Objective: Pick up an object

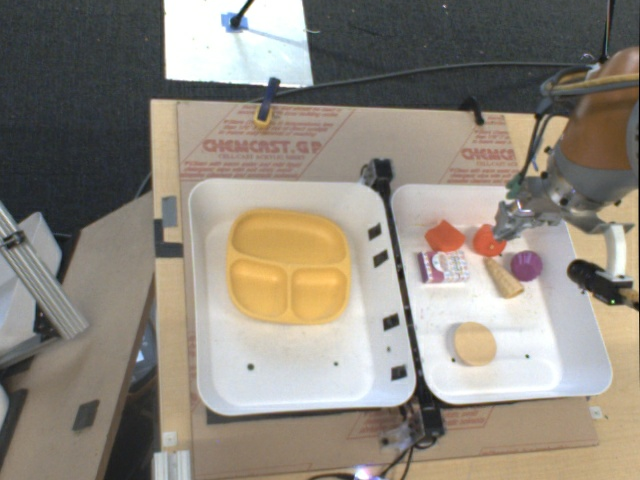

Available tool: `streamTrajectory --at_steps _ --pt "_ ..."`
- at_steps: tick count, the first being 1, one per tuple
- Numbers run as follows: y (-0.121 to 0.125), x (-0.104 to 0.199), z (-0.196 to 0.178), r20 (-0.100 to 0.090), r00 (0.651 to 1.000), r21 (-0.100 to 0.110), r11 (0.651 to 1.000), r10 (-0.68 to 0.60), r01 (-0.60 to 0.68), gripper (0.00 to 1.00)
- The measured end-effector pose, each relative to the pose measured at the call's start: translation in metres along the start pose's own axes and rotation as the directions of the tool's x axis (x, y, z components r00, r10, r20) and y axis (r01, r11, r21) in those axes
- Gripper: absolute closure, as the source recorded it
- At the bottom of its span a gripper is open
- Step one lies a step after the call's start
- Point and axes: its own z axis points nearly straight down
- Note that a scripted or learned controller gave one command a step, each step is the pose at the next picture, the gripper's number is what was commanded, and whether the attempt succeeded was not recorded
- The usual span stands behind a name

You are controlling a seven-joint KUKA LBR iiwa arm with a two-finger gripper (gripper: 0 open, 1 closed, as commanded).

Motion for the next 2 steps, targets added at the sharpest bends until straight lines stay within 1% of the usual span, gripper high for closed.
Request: streamTrajectory --at_steps 1,2 --pt "0.001 0.0 -0.027 -0.001 1.0 0.002 1.0 -0.001 0.001 1.0" --pt "0.009 0.05 -0.019 -0.003 1.0 0.005 1.0 -0.005 0.005 1.0"
